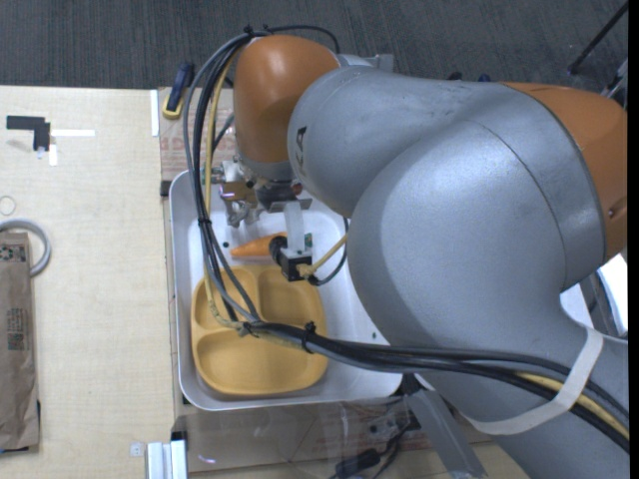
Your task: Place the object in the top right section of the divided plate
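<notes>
Far left of the frame: a black L-shaped piece point(28, 128) is seen at upper left on the pale bench point(100, 317), with a white strip point(72, 133) just beside it. A grey ring point(38, 245) is cut by the left edge, and a brown paper bag point(15, 337) is laid flat below it, touching it. A blue-and-yellow tool point(180, 88) is seen at the bench edge, above the white bin point(184, 297).

Centre: a yellow divided plate point(260, 362) is set in the lower part of that bin and is crossed by black cables point(225, 287). The orange object point(250, 248), possibly a carrot, is seen lying just above the plate's upper rim, on the bin floor or barely over the rim; it is not in any plate section.

The gripper point(241, 211) is placed directly above the orange object, close to it. Whether the pincer is wide, narrow or holding anything cannot be told, since it is masked by the wrist.

Right: the rest of the frame is taken up by the grey arm point(459, 228).
</notes>
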You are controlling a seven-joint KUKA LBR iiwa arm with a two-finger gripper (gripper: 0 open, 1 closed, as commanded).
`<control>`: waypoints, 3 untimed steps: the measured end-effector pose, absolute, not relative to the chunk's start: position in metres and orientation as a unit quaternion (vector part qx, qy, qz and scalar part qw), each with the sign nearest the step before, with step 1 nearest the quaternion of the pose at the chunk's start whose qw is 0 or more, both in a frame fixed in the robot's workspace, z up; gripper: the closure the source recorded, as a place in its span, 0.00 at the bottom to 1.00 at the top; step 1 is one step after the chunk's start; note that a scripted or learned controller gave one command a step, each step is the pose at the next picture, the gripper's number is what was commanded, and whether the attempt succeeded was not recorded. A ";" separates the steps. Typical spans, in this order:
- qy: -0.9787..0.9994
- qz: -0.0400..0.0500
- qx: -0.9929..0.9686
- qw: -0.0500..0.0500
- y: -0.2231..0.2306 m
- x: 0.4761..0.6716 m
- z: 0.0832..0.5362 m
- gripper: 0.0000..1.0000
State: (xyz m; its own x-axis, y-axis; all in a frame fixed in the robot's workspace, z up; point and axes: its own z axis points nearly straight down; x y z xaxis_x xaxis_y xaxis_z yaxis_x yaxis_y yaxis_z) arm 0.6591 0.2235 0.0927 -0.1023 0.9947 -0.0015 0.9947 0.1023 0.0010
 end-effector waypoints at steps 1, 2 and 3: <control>0.786 -0.002 0.618 0.001 0.223 0.659 0.092 1.00; 0.782 -0.001 0.624 0.001 0.221 0.616 0.092 1.00; 0.780 -0.001 0.625 0.000 0.222 0.622 0.092 1.00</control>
